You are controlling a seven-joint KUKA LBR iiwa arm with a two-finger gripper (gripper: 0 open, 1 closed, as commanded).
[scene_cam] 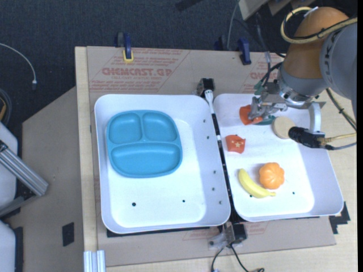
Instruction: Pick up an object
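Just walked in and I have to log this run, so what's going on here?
The robot arm has its gripper down in the right bin, right at an orange-red toy near the back. A red piece, a banana, an orange and a beige disc lie nearby. A blue divided plate sits in the left bin.
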